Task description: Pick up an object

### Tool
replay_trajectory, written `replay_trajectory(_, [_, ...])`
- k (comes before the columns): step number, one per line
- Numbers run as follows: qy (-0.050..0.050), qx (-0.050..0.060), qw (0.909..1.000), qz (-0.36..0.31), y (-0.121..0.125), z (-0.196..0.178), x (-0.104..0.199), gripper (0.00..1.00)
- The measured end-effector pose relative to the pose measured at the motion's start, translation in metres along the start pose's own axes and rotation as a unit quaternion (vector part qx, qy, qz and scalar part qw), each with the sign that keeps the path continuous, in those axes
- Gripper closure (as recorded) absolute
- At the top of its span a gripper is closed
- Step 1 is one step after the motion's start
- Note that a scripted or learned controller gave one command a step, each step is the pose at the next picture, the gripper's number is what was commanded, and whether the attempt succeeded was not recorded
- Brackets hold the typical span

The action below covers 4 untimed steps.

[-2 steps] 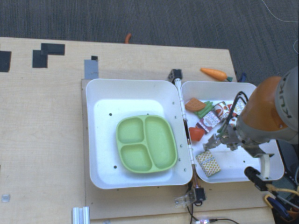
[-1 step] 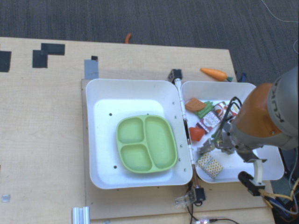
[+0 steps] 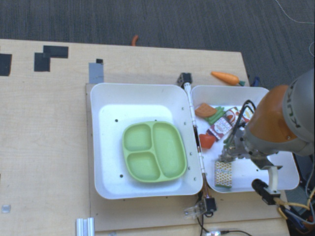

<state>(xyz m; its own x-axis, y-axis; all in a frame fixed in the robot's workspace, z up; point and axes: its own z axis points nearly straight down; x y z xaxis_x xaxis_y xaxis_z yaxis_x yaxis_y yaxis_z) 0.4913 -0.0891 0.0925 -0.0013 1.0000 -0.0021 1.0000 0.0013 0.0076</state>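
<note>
The gripper (image 3: pixel 230 154) hangs at the frame's lower right, just above the small yellow-green patterned packet (image 3: pixel 223 174) in the right-hand white bin (image 3: pixel 290 178). Its opening cannot be determined. Descend vertically, centred on the packet, before closing.

Pale wood-grain surface (image 3: pixel 44 132) fills the left and centre; far edge runs across the upper part. Beyond it, dark grey ribbed carpet floor (image 3: pixel 147 11). Black tape patches (image 3: pixel 50 57) stuck near the surface's far left; a small grey block (image 3: pixel 96 73) just right of them. Thin white cable (image 3: pixel 285 6) trails over the carpet, top right. Light even, soft shadows.
</note>
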Motion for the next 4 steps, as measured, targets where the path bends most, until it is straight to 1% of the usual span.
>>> replay_trajectory(1, [0.000,0.000,1.0000,0.000,0.000,0.000,0.000,0.00])
replay_trajectory(2, [0.001,0.002,1.0000,-0.001,0.001,-0.007,0.000,1.00])
replay_trajectory(3, [0.001,0.002,1.0000,-0.001,0.001,-0.006,0.000,0.00])
replay_trajectory(4, [0.002,0.003,1.0000,-0.003,0.002,-0.013,0.001,1.00])
